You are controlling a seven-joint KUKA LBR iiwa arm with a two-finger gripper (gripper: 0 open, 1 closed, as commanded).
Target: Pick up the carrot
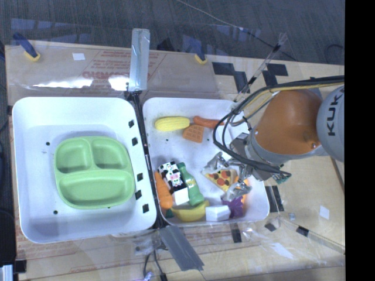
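Pretty clearly a robotics lab, not anyone's kitchen. The 2 shallow white plastic bins sit side by side on a pale wooden bench under taped-down clear plastic sheeting, with black marker patches stuck on just behind the arm's wrist. The grey industrial arm with an orange band trails loose black cables, and the food below it is all plastic toys. Grey office carpet runs beyond the bench.
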